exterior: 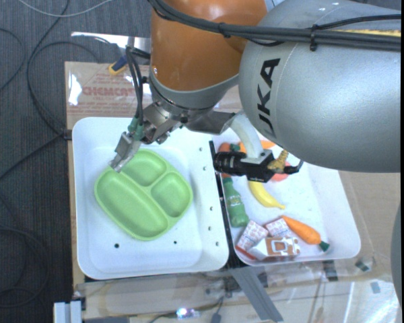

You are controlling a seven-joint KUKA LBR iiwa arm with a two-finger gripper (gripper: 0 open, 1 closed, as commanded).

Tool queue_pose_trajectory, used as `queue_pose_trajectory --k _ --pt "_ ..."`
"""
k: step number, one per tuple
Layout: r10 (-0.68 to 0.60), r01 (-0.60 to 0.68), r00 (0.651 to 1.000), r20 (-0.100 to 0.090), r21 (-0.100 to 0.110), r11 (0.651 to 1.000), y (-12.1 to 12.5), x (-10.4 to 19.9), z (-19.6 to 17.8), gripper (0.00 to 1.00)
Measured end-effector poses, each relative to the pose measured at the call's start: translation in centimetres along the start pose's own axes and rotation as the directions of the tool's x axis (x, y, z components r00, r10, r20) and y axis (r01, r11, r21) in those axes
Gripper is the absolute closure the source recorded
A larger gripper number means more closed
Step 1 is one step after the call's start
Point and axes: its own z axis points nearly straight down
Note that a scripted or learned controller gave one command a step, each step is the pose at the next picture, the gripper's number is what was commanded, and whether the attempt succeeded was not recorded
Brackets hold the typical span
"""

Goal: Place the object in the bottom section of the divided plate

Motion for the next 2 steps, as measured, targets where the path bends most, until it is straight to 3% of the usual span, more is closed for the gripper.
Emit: queue_pose_trajectory --k 1,2 --pt "-0.001 0.001 1.000 0.003 0.002 1.000 0.1 0.0 -0.9 1.00" --pt "0.022 -0.022 1.000 0.000 0.001 1.000 0.7 -6.7 -0.9 1.00"
